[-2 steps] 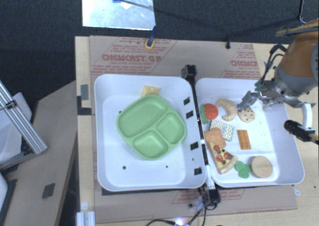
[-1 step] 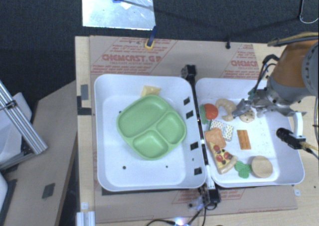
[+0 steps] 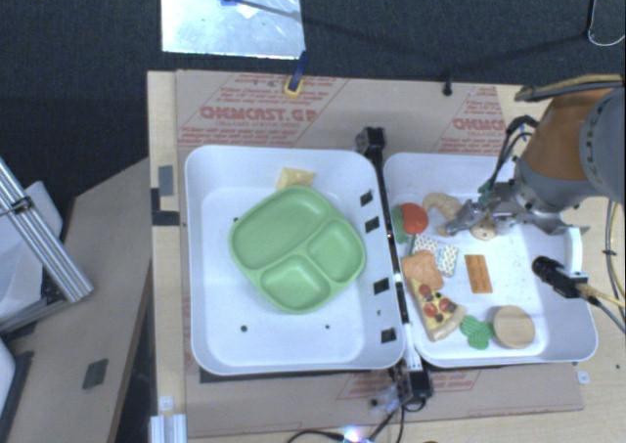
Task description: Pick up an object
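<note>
The right bin (image 3: pixel 577 333) holds several toy foods: a red tomato (image 3: pixel 415 217), a tan piece (image 3: pixel 440 203), a checkered cracker (image 3: pixel 446 257), an orange cracker (image 3: pixel 477 273), a toast slice (image 3: pixel 422 268), a pizza slice (image 3: pixel 439 310), a green piece (image 3: pixel 475 332) and a round tan disc (image 3: pixel 513 326). My gripper (image 3: pixel 464 221) reaches in from the right and sits low over the bin's upper middle, just right of the tan piece and against a small tan ring-shaped item (image 3: pixel 483 231). Nothing is visibly lifted.
The left bin (image 3: pixel 210 333) carries a green divided plate (image 3: pixel 296 248) and a small yellow piece (image 3: pixel 294 178) at its back. A black divider (image 3: pixel 383 236) with clips runs between the bins. A black part (image 3: pixel 556 278) of the arm hangs over the right bin's right side.
</note>
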`<state>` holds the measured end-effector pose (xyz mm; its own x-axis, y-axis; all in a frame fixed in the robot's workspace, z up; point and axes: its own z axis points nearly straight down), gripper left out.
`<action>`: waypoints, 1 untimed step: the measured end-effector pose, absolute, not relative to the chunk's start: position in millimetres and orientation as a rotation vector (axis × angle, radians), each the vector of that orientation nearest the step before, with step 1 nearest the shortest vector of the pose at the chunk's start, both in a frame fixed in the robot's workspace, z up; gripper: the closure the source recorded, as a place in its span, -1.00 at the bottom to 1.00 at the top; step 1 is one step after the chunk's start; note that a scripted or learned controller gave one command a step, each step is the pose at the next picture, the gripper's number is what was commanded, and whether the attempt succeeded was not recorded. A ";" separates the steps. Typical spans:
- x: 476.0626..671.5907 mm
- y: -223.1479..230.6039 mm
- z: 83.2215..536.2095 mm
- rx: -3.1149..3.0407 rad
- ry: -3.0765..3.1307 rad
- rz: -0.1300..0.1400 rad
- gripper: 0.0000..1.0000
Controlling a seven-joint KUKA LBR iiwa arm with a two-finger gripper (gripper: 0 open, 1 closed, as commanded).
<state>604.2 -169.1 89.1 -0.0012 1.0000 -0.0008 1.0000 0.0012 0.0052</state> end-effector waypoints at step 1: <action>607.0 -170.9 102.5 2.207 2.209 0.012 1.00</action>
<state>607.0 -170.9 102.5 -0.0009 1.0000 -0.0076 0.9998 0.0010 0.0189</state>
